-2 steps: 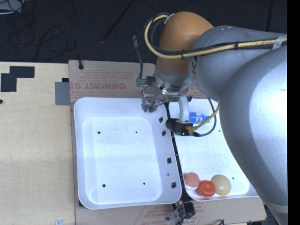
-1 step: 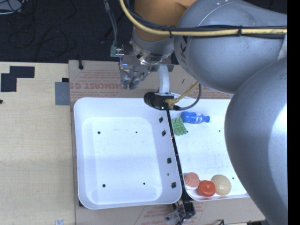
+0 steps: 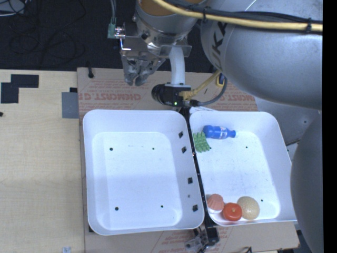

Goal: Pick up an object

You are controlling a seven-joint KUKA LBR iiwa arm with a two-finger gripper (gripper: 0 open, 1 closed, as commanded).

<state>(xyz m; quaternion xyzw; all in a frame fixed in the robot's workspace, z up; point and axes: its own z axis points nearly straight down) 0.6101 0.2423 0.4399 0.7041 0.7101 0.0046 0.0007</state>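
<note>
**Jaws parked high, every object far from them**

We see the gripper (image 3: 138,74) hanging above the cardboard backing of the bench (image 3: 31,157), beyond the far rim of the left bin (image 3: 92,141). Its jaws look pressed together with nothing between them.

Everything worth picking lies in the right bin (image 3: 274,141), well off to the side of the jaws and nearer the camera. The blue bottle (image 3: 218,133) lies on its side, the closest thing to the jaws. Just beside it, a small green leafy piece (image 3: 200,141) rests against the divider. Farthest from the jaws, three rounded items crowd one corner, touching: a pinkish one (image 3: 215,201), a red tomato-like one (image 3: 232,211) and a pale yellow one (image 3: 248,207).

We judge the risks thus: the bottle is smooth and round, so it may roll or squirt out of a pinch. The corner cluster leaves little room for jaws to slip in, and the wall may block them. The green piece hugs the divider, inviting a collision.
</note>
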